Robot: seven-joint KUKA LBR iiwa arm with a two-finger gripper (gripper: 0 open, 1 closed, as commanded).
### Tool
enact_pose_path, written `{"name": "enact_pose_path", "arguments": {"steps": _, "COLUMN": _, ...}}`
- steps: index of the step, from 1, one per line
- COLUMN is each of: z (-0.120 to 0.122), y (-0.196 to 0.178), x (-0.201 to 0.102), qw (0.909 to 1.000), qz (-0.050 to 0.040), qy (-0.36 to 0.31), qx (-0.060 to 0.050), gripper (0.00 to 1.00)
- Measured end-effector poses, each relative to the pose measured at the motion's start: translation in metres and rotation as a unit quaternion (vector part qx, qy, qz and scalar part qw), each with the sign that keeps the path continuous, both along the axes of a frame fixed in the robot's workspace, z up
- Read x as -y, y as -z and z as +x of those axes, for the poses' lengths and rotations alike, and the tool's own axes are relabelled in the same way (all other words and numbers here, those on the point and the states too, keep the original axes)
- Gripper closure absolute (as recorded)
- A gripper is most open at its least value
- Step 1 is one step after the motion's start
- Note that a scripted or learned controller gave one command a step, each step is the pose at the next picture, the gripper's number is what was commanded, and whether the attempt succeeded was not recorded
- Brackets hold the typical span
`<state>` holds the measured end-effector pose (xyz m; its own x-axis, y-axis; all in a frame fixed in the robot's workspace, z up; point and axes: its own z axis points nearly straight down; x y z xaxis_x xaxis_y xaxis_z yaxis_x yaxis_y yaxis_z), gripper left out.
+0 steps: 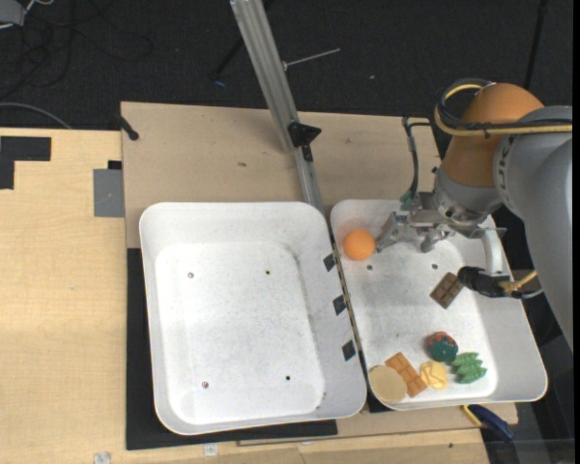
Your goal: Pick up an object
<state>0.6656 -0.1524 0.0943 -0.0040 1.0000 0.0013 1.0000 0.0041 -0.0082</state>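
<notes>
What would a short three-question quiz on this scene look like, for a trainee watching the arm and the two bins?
1. True or false: the orange ball lies in the left bin.
2. Which thing lies nearest the gripper? A) the orange ball B) the green toy C) the round tan disc
3. Fill in: the brown block lies in the ___ bin.

Key: 1. False; it lies in the right bin, near its upper left corner. 2. A. 3. right.

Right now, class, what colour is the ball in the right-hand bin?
Orange. The ball lies near that bin's upper left corner, clearest in the camera view.
</notes>
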Motion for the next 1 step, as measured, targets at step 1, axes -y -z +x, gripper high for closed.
{"name": "enact_pose_path", "arguments": {"steps": 1, "z": 0.0018, "y": -0.0148, "x": 0.0003, "qw": 1.0000, "qz": -0.0005, "qy": 0.000, "qx": 0.003, "gripper": 1.00}}
